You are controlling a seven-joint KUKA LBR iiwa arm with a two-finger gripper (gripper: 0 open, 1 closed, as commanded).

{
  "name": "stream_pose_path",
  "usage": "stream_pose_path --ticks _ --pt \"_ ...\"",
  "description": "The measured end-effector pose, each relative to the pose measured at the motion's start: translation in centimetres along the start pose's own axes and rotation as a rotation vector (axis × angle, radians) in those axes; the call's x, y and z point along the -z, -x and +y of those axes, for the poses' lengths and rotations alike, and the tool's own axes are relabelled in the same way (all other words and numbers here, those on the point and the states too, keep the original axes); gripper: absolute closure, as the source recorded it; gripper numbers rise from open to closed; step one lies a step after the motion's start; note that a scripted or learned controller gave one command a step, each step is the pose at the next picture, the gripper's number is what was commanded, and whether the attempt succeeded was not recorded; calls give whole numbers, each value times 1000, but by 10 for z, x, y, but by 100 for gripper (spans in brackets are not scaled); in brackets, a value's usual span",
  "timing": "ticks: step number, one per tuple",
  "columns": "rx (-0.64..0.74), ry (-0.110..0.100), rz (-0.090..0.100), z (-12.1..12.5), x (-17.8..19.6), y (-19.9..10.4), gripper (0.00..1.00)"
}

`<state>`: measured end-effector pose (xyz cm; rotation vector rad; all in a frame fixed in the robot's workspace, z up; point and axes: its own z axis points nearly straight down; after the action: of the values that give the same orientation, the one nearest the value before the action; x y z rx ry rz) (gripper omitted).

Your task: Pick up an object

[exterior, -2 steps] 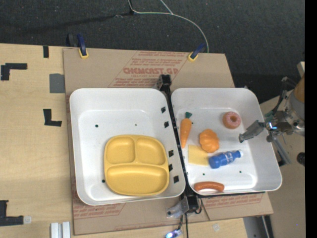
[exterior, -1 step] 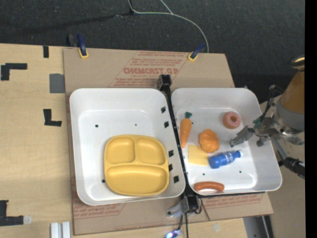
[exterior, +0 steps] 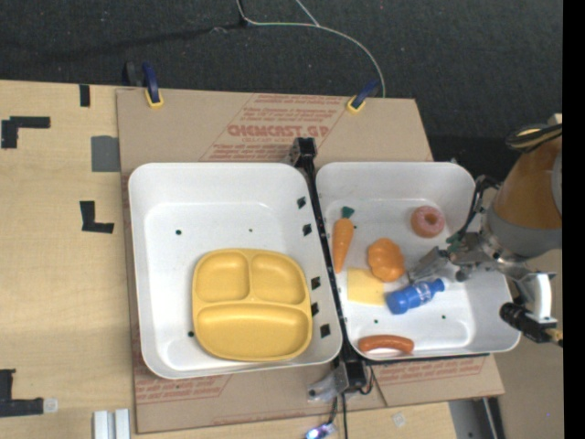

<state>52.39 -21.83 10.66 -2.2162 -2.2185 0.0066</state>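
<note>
Claw (exterior: pixel 437 265) state impossible to tell, just beside small blue plastic bottle (exterior: pixel 413 296): probably light, stiff, slippery; best gripped mid-body.

I see two white bins (exterior: pixel 146 199) touching side by side on a cardboard sheet (exterior: pixel 274 122) (printed in red), with blue-and-yellow clamps (exterior: pixel 151 85) at its far edge.

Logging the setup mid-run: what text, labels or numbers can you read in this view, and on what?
"CHEMCAST GP", red print on the cardboard sheet behind the bins, reading upside down.
Smaller red lines around it, and more red print along the sheet's front edge: too blurred to read.
Blue bottle: no legible label.
</note>
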Motion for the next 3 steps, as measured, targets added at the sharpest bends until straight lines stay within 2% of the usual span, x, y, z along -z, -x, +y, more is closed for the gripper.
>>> stream_pose_path --ticks 1,2,3 --pt "1 4 0 1 13 -1 100" --pt "0 10 -2 -6 59 -2 100" --pt "1 11 -3 -9 121 -6 100"
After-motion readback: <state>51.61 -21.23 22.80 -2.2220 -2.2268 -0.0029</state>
